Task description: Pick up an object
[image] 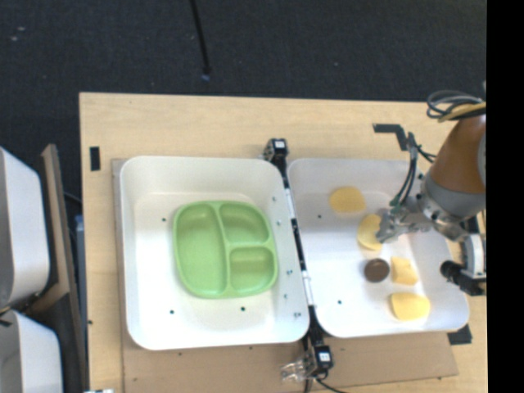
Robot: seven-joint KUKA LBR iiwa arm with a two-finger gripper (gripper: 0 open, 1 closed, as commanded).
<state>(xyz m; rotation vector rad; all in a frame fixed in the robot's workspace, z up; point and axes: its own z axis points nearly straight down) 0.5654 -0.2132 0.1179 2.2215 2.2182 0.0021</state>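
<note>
while claw seemingly touches yellow piece | left bin roomy

You have a light wooden bench carrying 2 shallow white bins set side by side, their inner rims touching down the middle. The left bin sits squarely on the board; the right bin lies just beside it, near the bench's right end.

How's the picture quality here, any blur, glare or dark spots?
Camera view: soft and grainy overall; the white bins are bright, nearly washed out; the hand over the yellow pieces is blurry; the floor beyond the bench is dark.
</note>
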